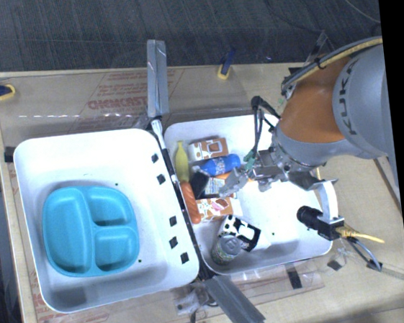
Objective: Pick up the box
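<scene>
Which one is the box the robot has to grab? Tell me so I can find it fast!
Look in the right-hand white bin, along its far wall beside the divider. The box lies there: a small brown and white carton, right of the yellow banana and just above the blue bottle. It is flat and rectangular, and sits farther back than the similar orange and white packet.

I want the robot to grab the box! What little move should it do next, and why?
Probably a small drop straight down. The gripper hangs over the clutter in the right bin, above the small box, but nothing shows between its fingers. I can't tell how high it hangs, so it should go slowly.
</scene>
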